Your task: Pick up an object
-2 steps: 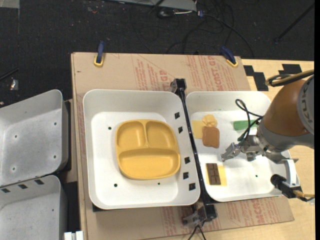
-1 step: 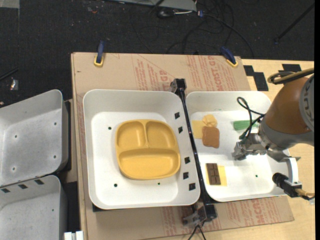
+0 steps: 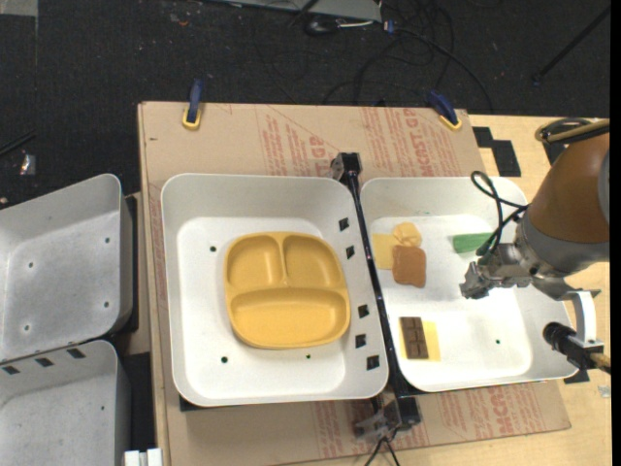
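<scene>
The pincer (image 3: 475, 284) hangs low over the right bin (image 3: 505, 357); its opening state cannot be determined. At its 9 o'clock lies a brown block (image 3: 409, 266). A green item (image 3: 472, 243) lies just beside it at 12 o'clock.

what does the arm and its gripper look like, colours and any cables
The arm comes in from the right as a rounded, bulky body with a broad orange-brown band above a grey wrist section. A black cable loops from the upper part down toward the wrist. The gripper is a small, dull grey metal block, angular and darker than the white right-hand bin beneath it.
</scene>
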### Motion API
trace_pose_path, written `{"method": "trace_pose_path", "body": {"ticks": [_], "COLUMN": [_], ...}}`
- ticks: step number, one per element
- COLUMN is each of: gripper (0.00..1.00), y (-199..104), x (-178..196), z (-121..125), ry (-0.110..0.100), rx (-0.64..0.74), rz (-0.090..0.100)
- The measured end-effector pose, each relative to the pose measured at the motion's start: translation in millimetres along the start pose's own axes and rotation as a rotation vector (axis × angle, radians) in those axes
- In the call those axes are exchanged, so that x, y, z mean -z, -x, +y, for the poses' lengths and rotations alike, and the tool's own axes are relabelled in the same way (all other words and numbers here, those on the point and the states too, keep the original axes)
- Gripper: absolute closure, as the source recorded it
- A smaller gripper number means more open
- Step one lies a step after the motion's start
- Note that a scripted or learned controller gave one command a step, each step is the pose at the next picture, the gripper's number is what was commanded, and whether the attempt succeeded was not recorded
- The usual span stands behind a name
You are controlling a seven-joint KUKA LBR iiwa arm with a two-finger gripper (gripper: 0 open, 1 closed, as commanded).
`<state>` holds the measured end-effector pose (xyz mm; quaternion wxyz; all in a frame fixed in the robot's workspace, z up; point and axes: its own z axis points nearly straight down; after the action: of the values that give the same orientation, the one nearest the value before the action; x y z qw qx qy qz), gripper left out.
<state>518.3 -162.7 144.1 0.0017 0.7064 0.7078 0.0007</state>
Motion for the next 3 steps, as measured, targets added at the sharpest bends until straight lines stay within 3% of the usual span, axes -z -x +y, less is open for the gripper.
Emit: {"method": "trace_pose_path", "body": {"ticks": [1, 2, 3], "gripper": [1.0, 1.0, 1.0], "y": [0.2, 0.3, -58.0], "x": [52.8, 69.5, 79.3], "z": [12.2, 13.1, 12.4], "ry": [0.003, 0.0, -0.003], "rx": [0.001, 0.0, 0.006], "rz": [-0.001, 0.0, 0.003]}}
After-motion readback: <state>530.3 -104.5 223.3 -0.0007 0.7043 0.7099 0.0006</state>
